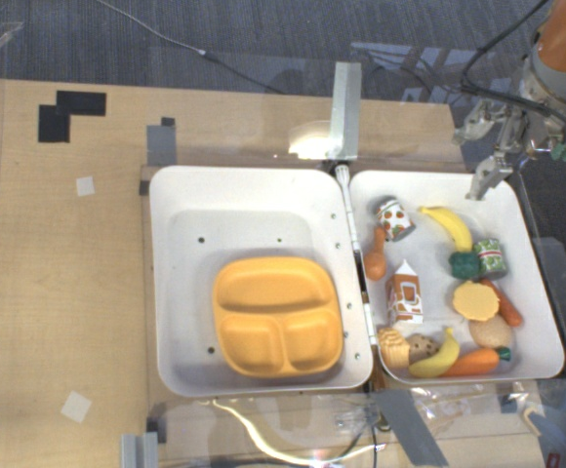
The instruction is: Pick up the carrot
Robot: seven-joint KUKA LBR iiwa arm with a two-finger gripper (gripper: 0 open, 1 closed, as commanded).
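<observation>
gripper [493, 169] up at bin [532, 261] corner, jaw state unreadable | carrot [473, 363] wedged by banana [437, 356] | risk: grabs banana instead

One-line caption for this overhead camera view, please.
Gripper open above right bin's far edge; carrot lies among toy food; yellow tray in left bin.

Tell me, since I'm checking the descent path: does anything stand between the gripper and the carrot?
Partly. The gripper hangs above the right bin's far corner; the carrot lies at the near edge. A banana rests against its left end, a potato sits just behind it, and other toy food fills the bin between them. From above, nothing covers the carrot.
</observation>
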